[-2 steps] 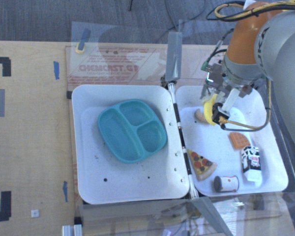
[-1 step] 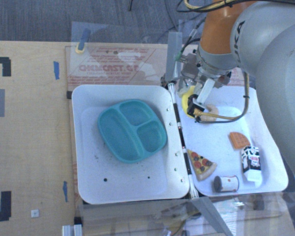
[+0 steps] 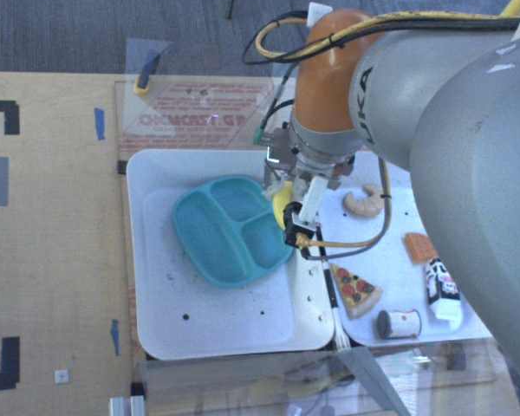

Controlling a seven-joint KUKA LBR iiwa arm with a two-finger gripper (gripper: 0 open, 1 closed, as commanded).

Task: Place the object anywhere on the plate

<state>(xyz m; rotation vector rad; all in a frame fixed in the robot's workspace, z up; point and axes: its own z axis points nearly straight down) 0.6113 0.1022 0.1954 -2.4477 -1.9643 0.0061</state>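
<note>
**One yellow object at the plate's rim, under the gripper**

Two white bins are seen side by side in the middle of the frame. In the left bin [image 3: 217, 319] one teal plate [image 3: 230, 232] is set, divided into three compartments and lying toward the bin's upper right.

One gripper [image 3: 282, 189] is held over the plate's right edge, below the arm's orange band [image 3: 329, 68], with the grey arm [image 3: 416, 85] filling the upper right of the frame. One small yellow object [image 3: 281, 206] is seen directly beneath the gripper, at the plate's right rim, beside the wall between the two bins. It is partly covered, so it cannot be told whether it rests on the plate or just off it. Whether the gripper is spread or closed on the object cannot be told either.

In the right bin [image 3: 399, 228] five things are counted:
- one croissant [image 3: 364, 202]
- one orange wafer [image 3: 420, 247]
- one pizza slice [image 3: 357, 290]
- one small can [image 3: 399, 323]
- one black-and-white bottle [image 3: 440, 291]
</note>
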